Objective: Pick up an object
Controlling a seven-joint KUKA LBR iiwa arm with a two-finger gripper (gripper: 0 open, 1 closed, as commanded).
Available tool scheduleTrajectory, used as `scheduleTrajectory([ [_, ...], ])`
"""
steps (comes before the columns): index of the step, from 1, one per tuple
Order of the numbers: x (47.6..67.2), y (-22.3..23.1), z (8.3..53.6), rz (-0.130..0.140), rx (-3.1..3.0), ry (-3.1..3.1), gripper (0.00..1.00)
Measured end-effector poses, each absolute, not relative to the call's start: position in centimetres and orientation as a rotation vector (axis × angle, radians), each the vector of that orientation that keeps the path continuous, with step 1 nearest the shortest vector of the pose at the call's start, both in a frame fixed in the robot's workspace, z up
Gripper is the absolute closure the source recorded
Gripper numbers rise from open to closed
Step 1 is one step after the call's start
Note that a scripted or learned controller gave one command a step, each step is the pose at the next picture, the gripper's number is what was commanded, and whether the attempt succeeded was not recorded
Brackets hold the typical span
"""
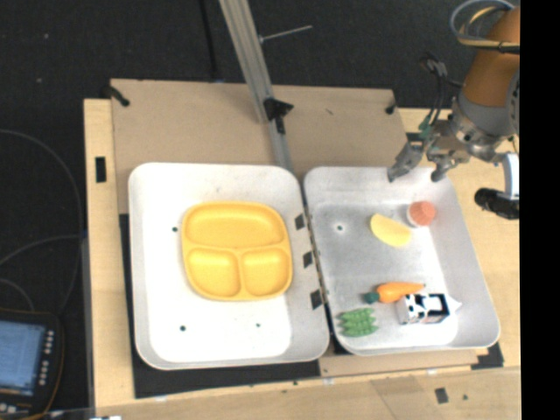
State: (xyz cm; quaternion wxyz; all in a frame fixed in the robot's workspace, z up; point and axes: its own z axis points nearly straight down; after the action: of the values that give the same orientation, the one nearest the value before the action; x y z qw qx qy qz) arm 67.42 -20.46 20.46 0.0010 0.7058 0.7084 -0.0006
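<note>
Gripper [418, 170] open, holding nothing, upper right of frame, above right bin's [343, 191] far edge near pink cup [423, 213].

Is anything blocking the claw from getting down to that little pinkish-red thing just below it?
Nothing visible does. The gripper hangs open over the right bin's far edge, and the small pinkish-red object lies just below it in this view, with the yellow piece off to its side.

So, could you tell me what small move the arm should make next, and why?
Probably lower the gripper toward the small red object. The fingers are spread and hold nothing, hovering over the right bin's far edge, with that object nearest, just beside the yellow piece.
</note>
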Motion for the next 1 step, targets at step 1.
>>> scheduleTrajectory([
  [1,67.41,-20.48,20.47,-0.004,2.214,2.225,0.00],
])
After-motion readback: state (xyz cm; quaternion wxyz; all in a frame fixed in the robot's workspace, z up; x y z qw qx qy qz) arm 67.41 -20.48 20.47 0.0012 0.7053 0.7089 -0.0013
